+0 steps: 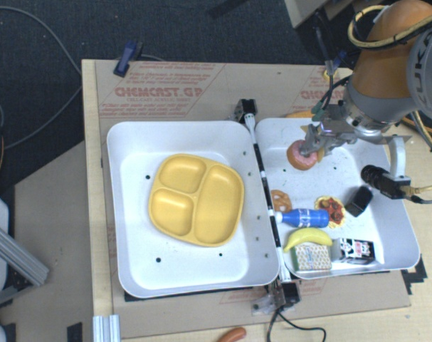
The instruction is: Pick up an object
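Left bin (pixel 123 191): 1 yellow tray (pixel 196 199). Right bin (pixel 393 226): donut (pixel 301 157), banana (pixel 307 238), bottle (pixel 304 217). Gripper (pixel 317 140) above donut, grip unclear.

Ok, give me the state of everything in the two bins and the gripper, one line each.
yellow divided plate: right way up in the left bin, nothing in its compartments
gripper: down over the doughnut in the right bin, grip cannot be judged
blue bottle: lying on its side
banana: lying flat beside the bottle
small box: lying flat at the near wall
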`<state>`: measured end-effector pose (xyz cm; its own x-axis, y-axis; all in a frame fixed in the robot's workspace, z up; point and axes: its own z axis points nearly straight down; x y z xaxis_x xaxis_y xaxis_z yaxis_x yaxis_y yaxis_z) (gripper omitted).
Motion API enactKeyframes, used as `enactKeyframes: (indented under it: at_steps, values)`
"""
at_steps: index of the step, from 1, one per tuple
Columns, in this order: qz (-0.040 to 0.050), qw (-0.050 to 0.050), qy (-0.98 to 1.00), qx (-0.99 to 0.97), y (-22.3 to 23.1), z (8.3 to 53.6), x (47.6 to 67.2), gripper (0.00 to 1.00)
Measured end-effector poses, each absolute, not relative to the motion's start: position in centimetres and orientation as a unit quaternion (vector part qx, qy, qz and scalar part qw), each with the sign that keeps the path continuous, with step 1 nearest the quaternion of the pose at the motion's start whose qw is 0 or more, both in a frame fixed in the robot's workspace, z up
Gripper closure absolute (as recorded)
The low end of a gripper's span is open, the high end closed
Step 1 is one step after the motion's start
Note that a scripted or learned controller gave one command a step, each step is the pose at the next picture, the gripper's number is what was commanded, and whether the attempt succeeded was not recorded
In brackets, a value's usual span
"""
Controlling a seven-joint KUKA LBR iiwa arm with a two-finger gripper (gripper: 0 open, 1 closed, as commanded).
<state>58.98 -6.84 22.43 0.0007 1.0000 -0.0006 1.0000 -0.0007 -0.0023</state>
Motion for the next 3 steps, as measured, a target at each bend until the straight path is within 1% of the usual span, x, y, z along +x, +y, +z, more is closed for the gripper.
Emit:
enactKeyframes:
  at_steps: [1, 2, 3]
  values:
    - [0.0004, 0.000, -0.707, -0.707, -6.8, 22.5, 59.0, 0.00]
    - [0.0005, 0.000, -0.707, -0.707, -9.2, 15.7, 64.4, 0.00]
    - [0.0069, 0.005, -0.708, -0.707, -10.1, 8.7, 66.4, 0.00]
